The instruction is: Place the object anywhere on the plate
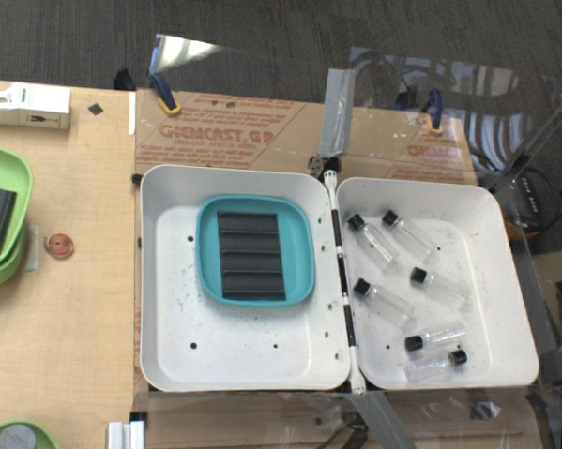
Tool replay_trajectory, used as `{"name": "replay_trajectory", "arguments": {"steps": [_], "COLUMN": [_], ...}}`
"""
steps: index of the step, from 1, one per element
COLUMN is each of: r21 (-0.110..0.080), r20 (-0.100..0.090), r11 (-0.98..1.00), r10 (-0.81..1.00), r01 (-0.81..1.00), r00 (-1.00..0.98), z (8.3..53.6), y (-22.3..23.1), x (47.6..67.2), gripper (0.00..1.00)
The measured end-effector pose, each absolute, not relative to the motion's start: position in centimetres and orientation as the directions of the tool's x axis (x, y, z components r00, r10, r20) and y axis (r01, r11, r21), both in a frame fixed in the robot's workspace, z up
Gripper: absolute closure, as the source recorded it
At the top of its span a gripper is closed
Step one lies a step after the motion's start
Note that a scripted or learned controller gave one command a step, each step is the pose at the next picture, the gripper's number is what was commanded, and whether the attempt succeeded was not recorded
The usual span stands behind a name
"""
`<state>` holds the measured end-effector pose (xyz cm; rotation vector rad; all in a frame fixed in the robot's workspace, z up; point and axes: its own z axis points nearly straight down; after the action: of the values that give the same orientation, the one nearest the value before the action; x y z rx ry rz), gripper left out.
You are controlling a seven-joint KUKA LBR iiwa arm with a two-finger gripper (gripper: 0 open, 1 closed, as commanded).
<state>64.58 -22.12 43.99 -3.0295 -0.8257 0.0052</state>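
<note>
The task's things, clear vials with black caps, lie scattered in the right bin point(504, 277), while the teal plate point(256, 250) sits in the left bin point(162, 335), so any carry must run leftward across the seam where the two bins meet. The vial nearest that seam point(370, 237) lies slantwise, cap toward the upper left; another vial point(379, 297) just below it lies much the same. The arm's pose and the state of its gripper cannot be told, so which vial suits it best remains a guess
</note>
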Motion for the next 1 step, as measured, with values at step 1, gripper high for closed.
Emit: {"name": "replay_trajectory", "arguments": {"steps": [1], "r21": [-0.002], "r20": [-0.002], "r11": [-0.907], "r10": [0.421], "r01": [0.421], "r00": [0.907], "z": [44.07], "y": [-22.23], "x": [64.55], "gripper": [0.00]}}
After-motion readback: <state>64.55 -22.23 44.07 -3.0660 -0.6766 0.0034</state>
